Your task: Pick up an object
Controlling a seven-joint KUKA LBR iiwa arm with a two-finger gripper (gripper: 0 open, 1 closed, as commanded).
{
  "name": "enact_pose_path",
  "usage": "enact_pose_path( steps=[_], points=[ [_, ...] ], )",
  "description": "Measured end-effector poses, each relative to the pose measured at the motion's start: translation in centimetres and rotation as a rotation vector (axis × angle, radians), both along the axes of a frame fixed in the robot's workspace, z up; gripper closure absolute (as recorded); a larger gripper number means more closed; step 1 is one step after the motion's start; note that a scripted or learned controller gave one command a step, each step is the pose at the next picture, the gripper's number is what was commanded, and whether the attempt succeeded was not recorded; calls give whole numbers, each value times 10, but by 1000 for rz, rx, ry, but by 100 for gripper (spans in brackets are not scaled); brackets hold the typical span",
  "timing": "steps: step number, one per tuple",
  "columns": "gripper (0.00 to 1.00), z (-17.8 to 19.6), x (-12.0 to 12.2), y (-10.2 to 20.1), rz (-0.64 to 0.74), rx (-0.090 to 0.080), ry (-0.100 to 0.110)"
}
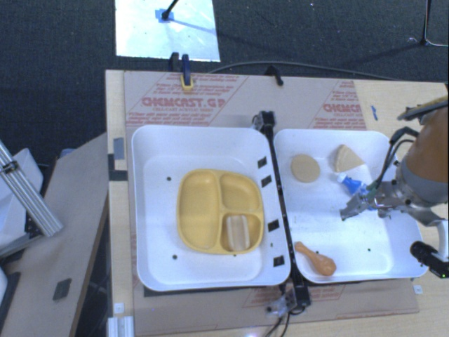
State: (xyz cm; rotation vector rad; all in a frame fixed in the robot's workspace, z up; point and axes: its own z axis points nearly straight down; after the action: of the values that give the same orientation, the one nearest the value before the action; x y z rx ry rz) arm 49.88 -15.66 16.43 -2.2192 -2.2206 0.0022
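In the right bin (365, 258) lie a round tan disc (305, 168), a cream wedge (347, 158), a small blue object (352, 185) and an orange drumstick-shaped piece (316, 258). My gripper (365, 212) hangs over the middle right of this bin, just below and right of the blue object. It is open, its two tips apart with only bare bin floor between them. The drumstick lies lower left of the gripper, near the bin's front wall.
The left bin (151, 188) holds a yellow divided plate (200, 206) with a pale block (237, 232) in its lower right compartment. A black divider with clips (275, 188) runs between the bins. The grey arm (428, 167) enters from the right edge.
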Motion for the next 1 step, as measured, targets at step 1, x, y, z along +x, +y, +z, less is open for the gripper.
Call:
enact_pose_path(
  steps=[1],
  points=[
    [0, -62, 4, 2, 0, 1, 1]
  ],
)
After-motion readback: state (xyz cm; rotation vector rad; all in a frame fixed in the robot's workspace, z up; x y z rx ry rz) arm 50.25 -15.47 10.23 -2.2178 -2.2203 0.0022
